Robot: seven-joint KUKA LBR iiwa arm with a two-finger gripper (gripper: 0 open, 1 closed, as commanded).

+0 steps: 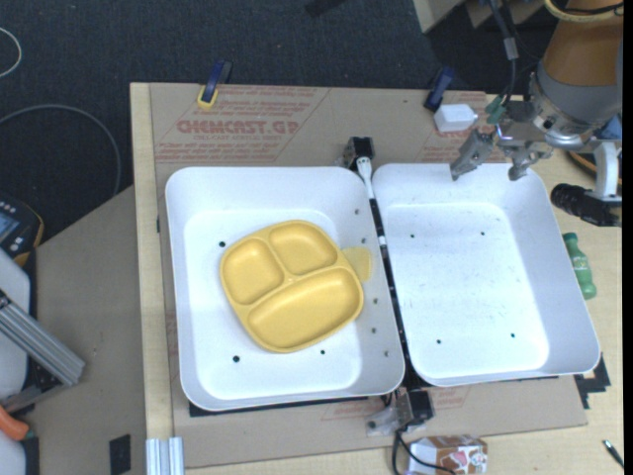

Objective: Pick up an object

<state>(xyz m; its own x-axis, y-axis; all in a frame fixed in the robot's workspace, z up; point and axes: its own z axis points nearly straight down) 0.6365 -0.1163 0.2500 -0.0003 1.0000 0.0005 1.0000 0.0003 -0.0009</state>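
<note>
One yellow divided plate [291, 285] lies in my left bin [188, 201], with nothing gripped.
Its long axis runs from upper left to lower right, the two small compartments toward the upper left, the large one lower right. Over the right bin's [554, 265] far edge my gripper [492, 160] hangs with fingers spread, nothing between them.
</note>
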